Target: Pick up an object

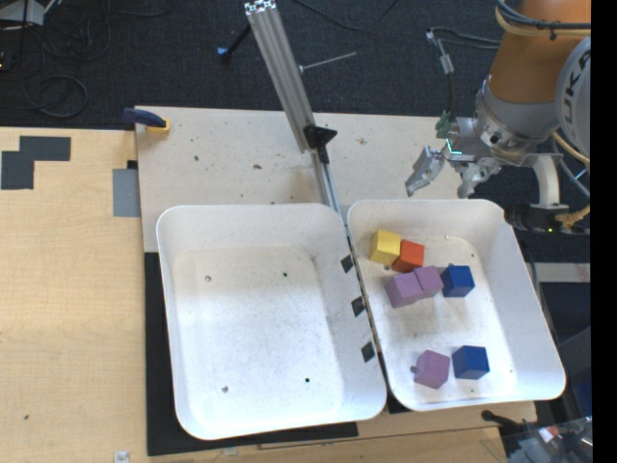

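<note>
**A:** Where does the arm stand for the pick?

**B:** The gripper (pixel 445 175) hangs above the far rim of the right bin (pixel 525 258), fingers spread and nothing between them. The blocks all lie below it in that bin: a yellow block (pixel 386 247) touching an orange block (pixel 411 255), a large purple block (pixel 414 285) just beside a blue block (pixel 457 280), and nearer the front a small purple block (pixel 432 367) next to a second blue block (pixel 470 361).

**A:** Which one suits a clean grasp?

**B:** Probably one of the front pair. They sit apart from the cluster, so the fingers have room on the outer sides. The yellow and orange ones press together, and a finger would likely land on the seam.

**A:** And the approach?

**B:** The arm should centre over the chosen block, line the fingers up with two free faces, then descend straight. The left bin (pixel 193 258) plays no part here.
</note>
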`<state>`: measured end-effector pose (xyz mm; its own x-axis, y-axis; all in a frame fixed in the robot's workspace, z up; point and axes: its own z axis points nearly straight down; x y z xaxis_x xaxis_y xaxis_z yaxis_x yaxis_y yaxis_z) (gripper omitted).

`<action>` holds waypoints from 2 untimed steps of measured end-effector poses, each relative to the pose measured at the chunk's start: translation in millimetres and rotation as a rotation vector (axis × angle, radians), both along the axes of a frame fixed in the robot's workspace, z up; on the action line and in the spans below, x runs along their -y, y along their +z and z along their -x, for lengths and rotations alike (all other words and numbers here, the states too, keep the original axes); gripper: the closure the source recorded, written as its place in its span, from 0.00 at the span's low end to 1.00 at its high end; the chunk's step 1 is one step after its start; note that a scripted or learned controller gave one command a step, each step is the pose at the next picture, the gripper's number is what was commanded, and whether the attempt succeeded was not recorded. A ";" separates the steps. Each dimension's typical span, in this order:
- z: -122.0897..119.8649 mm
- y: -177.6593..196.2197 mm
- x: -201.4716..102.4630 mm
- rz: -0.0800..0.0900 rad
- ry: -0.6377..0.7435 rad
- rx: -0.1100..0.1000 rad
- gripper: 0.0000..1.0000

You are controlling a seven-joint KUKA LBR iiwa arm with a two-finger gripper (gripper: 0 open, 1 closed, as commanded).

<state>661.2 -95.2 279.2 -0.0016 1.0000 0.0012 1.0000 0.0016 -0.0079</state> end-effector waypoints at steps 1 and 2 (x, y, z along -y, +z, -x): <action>-0.7 3.1 -0.1 0.001 0.002 0.005 0.00; 8.4 -50.3 -6.1 0.000 -0.003 0.000 0.00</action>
